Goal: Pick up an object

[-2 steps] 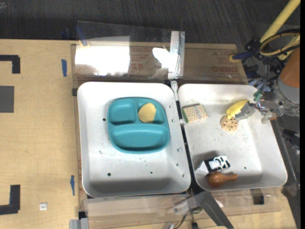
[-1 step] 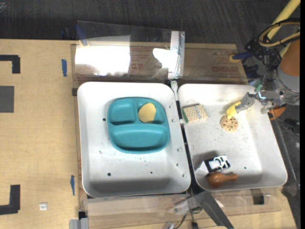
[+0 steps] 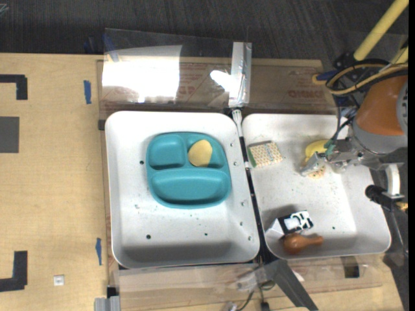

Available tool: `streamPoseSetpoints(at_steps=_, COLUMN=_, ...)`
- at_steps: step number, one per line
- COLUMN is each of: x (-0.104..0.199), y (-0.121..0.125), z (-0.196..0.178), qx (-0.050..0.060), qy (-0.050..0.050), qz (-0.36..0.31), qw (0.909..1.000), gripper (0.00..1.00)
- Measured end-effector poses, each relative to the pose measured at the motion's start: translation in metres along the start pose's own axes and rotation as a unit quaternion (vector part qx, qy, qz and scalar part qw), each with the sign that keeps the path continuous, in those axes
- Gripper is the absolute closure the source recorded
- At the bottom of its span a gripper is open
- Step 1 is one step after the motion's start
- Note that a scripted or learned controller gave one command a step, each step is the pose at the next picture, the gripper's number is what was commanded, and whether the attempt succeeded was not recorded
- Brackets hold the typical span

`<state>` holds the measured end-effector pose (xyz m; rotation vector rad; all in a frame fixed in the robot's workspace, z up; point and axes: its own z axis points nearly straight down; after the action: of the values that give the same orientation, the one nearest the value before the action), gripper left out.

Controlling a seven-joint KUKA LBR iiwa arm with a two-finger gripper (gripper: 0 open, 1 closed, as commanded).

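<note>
My gripper is low in the right bin, near its upper right part, with the grey arm and its orange band coming in from the right. A small yellow object lies right beside the gripper's tip, partly covered by it. A patterned square pad lies to the left near the divider. A black-and-white item and a brown drumstick-shaped piece lie at the bin's front edge.
The left bin holds a teal divided plate with a yellow round lump in its upper right compartment. A clear plastic sheet stands behind the bins. Cables hang at the upper right.
</note>
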<state>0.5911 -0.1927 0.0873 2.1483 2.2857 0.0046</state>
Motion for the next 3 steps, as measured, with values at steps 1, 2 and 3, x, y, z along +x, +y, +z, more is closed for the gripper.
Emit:
streamPoseSetpoints(at_steps=1, x=0.008, y=0.05, z=-0.009, qx=0.008, qy=0.001, qz=-0.014, qw=0.9999, gripper=0.0)
streamPoseSetpoints(at_steps=2, x=0.015, y=0.012, z=0.001, qx=0.001, qy=0.0, qz=-0.018, qw=0.9998, gripper=0.0)
streamPoseSetpoints(at_steps=3, x=0.014, y=0.014, z=-0.011, qx=-0.002, qy=-0.001, qz=-0.018, qw=0.9998, gripper=1.0)
